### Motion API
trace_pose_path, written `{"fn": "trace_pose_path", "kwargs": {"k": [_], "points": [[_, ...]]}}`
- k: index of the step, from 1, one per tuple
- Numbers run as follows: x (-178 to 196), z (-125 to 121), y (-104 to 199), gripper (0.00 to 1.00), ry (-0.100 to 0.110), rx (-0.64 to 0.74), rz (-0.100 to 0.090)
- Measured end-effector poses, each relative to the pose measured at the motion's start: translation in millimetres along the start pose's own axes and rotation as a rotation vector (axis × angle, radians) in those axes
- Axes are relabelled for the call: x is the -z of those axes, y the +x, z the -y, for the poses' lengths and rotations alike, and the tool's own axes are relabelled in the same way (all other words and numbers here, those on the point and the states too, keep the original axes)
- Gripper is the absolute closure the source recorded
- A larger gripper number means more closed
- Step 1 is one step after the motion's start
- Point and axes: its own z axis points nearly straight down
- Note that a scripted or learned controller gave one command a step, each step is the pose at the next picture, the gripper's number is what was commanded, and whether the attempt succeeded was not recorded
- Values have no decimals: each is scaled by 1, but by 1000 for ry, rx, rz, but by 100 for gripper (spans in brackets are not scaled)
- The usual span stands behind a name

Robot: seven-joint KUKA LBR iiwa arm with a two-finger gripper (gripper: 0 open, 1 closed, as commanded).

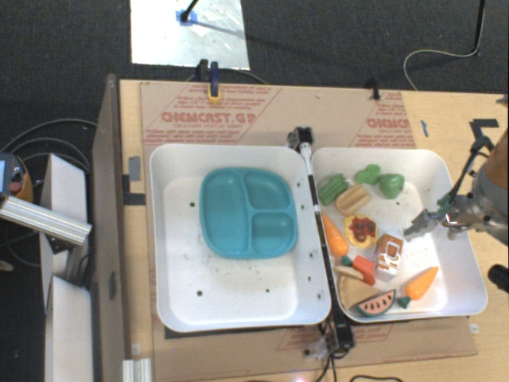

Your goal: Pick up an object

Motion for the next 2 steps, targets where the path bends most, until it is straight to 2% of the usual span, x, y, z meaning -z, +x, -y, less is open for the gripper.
{"fn": "trace_pose_path", "kwargs": {"k": [1, 2], "points": [[-85, 6, 67, 0, -13, 1, 1], [-102, -50, 75, 0, -16, 1, 7]]}}
